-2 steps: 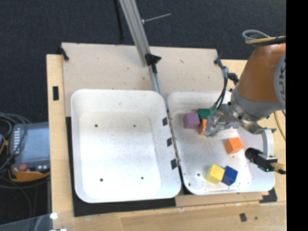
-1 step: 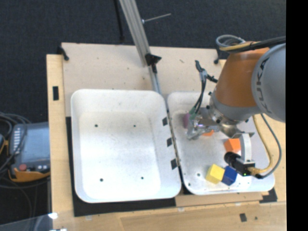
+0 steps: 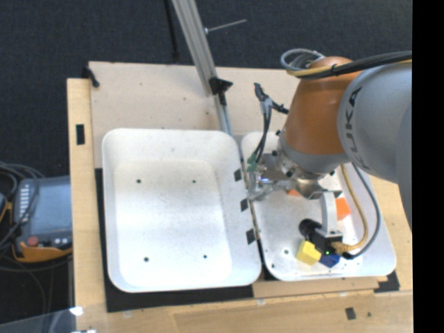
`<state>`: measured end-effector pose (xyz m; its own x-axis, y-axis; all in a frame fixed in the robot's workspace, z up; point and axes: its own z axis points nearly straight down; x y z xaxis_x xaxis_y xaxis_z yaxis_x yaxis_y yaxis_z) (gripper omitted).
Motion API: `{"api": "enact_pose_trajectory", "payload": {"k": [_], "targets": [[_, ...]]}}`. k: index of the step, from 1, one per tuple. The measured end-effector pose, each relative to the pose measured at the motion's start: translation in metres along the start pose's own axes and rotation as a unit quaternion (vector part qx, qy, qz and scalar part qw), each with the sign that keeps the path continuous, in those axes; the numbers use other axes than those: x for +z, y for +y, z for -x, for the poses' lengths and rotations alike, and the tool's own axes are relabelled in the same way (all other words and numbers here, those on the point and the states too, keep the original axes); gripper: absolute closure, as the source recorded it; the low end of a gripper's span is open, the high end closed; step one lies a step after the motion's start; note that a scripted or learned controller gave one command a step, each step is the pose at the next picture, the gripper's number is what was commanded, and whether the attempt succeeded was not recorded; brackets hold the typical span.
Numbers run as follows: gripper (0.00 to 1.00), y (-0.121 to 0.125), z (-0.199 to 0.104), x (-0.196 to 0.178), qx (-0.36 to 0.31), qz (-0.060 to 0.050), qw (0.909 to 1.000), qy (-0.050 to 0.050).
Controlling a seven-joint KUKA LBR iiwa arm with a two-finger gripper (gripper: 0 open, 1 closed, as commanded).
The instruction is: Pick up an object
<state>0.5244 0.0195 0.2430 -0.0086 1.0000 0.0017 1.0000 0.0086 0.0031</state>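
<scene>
Grey arm [image 3: 378, 127], "UKA" lettering, over rt bin [image 3: 281, 231]; pincer [image 3: 300, 188] state can't tell; yellow block [image 3: 309, 253] in bin.

- The arm [image 3: 347, 130] hung over most of the right bin [image 3: 277, 238]; whatever lay on the floor beneath it could not be told
- An orange thing [image 3: 343, 208] was half covered by the arm; its shape was unclear
- A blue thing [image 3: 330, 261] beside a yellow block [image 3: 308, 254] was too small to name
- A metal post [image 3: 191, 26] was cut off by the top edge; a grey box [image 3: 38, 210] by the left edge
</scene>
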Motion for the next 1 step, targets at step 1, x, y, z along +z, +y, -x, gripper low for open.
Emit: {"api": "enact_pose_trajectory", "payload": {"k": [1], "targets": [[1.0, -0.0108, -0.0497, 0.0128, 0.001, -0.002, 1.0, 0.0]]}}
